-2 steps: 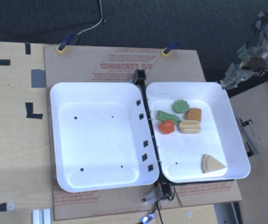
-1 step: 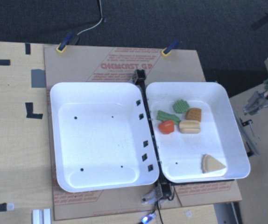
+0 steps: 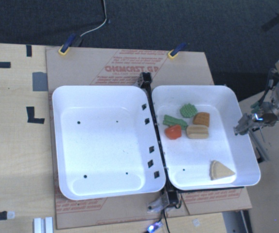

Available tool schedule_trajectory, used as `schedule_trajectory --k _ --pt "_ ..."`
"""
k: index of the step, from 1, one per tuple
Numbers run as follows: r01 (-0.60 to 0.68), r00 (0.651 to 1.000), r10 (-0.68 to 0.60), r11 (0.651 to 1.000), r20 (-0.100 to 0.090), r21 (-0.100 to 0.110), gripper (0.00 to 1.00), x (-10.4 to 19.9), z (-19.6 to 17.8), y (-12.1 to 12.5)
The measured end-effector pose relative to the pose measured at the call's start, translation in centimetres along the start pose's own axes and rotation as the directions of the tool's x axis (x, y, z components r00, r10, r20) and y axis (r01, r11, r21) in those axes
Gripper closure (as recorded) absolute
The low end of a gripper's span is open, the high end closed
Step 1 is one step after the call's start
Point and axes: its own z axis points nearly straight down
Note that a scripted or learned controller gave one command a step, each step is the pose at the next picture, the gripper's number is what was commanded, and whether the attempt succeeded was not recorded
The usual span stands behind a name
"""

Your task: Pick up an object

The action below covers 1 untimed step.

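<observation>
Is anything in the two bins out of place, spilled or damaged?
Nothing stands out. The toy foods lie inside the right bin: four clustered near its top left, and a tan wedge alone at the bottom right. The gripper is at that bin's right rim.

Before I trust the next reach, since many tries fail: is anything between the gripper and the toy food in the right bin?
Only the right bin's right wall. The gripper sits at that rim. Beyond it lies bare floor up to the tan block, with the brown piece, the red piece and the green pieces close by. The wedge lies apart.
</observation>
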Motion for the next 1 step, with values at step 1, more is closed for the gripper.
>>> schedule_trajectory --k 1 --pt "-0.001 1.000 0.001 1.000 0.000 -0.001 1.00 -0.03 4.81 -2.12"
